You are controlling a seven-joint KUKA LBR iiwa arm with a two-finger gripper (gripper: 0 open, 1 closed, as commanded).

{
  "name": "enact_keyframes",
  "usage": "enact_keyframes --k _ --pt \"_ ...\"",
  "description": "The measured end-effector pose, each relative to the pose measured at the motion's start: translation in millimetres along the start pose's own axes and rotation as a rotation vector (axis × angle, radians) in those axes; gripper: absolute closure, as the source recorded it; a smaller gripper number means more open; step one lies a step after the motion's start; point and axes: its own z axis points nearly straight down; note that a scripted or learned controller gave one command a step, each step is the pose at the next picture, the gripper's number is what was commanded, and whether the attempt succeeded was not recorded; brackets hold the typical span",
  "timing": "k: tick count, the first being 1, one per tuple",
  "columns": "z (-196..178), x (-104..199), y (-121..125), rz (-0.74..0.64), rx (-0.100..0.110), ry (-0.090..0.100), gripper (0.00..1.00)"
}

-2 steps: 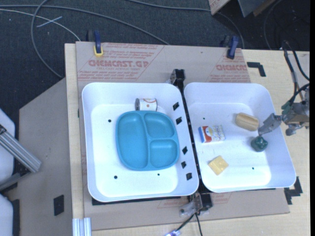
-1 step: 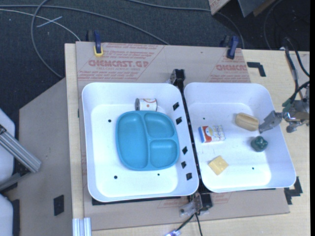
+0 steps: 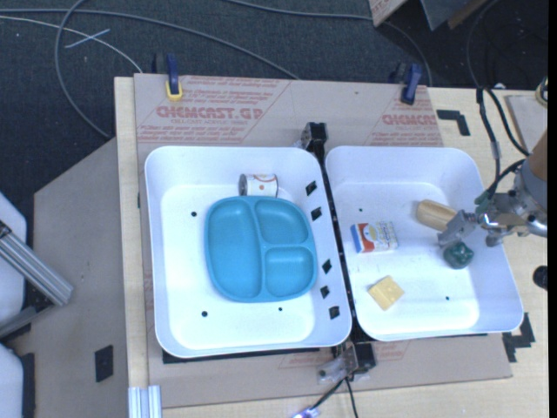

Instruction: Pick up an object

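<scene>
On the left of the tabletop, which is a pale wooden board printed with red lettering, sits the left shallow white plastic bin. In its middle lies a turquoise plastic plate with three compartments, its two smaller compartments toward the right. Just beyond the plate's far edge, touching or nearly touching it, a small white cup with red-brown markings lies on its side against the bin's far slope.

A row of black clips runs along the seam where the two bins meet. The right shallow white plastic bin holds four loose things. Nearest the seam is a small white box with a red and blue label, lying flat. Near it, toward the front, is a yellow sponge-like block, well apart from the box. Farther right, a tan wooden cylinder lies on its side, and just beside it toward the near right is a small dark green rounded object.

The grey arm comes in from the right edge, and its end effector hangs low over the right part of that bin, between the tan cylinder and the green object and very close to both. Whether its fingers are spread or pressed together cannot be told, nor whether anything is between them.

Two clamps, one blue and yellow at far left and one blue at far right, grip the board's far edge.
</scene>
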Motion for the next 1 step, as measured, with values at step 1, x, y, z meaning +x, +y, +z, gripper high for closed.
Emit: enact_keyframes --k 1 --pt "52.1 9.9 -0.5 0.0 0.001 0.001 0.0"
